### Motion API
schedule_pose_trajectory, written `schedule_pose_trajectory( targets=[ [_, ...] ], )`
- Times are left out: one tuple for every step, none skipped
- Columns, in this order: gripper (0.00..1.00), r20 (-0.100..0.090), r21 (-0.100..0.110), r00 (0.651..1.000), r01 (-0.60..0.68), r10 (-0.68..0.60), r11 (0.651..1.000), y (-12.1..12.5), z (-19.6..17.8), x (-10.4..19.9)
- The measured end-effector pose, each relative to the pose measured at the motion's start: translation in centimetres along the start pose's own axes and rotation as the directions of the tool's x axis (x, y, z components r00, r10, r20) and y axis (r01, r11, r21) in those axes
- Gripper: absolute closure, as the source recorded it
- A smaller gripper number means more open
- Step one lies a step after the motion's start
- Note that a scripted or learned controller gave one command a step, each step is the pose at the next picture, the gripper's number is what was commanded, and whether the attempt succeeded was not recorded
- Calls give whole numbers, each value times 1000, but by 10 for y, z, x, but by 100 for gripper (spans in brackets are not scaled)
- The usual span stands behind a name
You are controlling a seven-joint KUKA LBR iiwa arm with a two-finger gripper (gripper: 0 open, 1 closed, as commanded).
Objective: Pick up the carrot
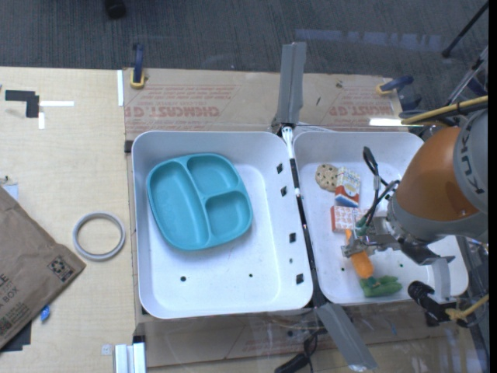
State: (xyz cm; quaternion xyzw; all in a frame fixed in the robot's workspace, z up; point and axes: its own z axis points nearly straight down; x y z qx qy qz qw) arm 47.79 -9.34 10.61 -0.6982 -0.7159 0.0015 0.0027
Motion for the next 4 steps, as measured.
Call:
schedule_pose_trajectory(
  targets=[
    [100,3,-2,952,-307,307,952,53,-84,54],
    [100,7,2,952,-305,305,952,53,-91,54],
    [100,2,-4,645,-764,764,645,29,-162,62],
    [100,4,-1,865,-502,502,865,43,-126,81]
  ],
)
